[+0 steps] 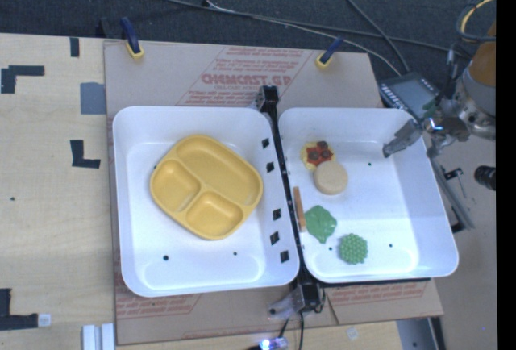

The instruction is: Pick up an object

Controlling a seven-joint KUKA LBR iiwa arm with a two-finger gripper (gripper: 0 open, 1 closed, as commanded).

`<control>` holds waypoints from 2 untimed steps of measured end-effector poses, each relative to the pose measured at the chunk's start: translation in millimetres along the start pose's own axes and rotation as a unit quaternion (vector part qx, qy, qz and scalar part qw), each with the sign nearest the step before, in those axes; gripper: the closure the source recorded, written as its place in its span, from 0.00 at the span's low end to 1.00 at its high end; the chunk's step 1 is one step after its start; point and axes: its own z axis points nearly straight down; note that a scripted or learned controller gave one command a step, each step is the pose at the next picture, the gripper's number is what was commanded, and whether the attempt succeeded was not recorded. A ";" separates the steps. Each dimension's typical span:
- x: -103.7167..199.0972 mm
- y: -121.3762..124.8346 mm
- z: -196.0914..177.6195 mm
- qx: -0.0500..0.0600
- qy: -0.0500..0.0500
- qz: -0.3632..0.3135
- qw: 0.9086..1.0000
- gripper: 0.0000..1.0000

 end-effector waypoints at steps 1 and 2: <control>0.7 2.2 -6.2 -0.005 -0.001 -0.002 1.000 0.00; 4.3 -4.0 43.2 -0.003 -0.001 -0.002 1.000 0.00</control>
